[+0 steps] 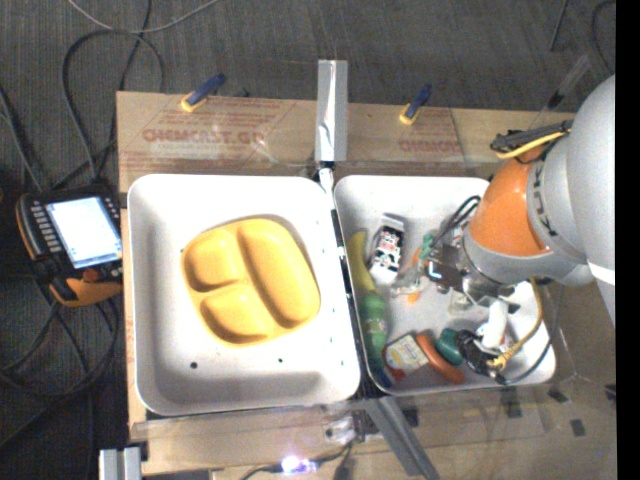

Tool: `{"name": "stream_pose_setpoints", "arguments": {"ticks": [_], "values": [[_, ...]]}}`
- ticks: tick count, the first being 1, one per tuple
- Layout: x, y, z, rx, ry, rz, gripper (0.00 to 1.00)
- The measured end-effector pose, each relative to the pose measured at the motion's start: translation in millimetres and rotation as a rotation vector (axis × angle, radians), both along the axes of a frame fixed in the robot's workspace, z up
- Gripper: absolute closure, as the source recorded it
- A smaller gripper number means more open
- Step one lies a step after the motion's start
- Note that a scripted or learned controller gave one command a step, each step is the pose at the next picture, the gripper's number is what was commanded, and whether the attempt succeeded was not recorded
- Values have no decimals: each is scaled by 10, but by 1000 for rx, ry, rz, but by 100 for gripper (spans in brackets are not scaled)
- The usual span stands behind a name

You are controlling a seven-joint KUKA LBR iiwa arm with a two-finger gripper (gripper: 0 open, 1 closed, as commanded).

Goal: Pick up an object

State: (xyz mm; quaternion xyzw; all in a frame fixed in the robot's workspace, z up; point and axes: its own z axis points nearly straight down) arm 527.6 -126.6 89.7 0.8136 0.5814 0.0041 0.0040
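The right bin holds several small objects. A white and black packet lies near its back left. Along the left wall lie a yellow banana-shaped piece and a green bottle. At the front sit a small labelled carton, an orange disc and a teal object. My gripper hangs low over the bin's middle, below the orange wrist band, just right of the packet. The wrist and cables hide its tip.
The left bin holds a yellow divided plate. A metal post stands behind the seam between the bins. A handheld screen unit lies off the bench to the left. The arm's grey body covers the right bin's far right side.
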Motion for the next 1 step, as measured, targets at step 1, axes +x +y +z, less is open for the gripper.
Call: {"name": "stream_pose_setpoints", "arguments": {"ticks": [1], "values": [[395, -368, -2, -2, 1, -18, 0]]}}
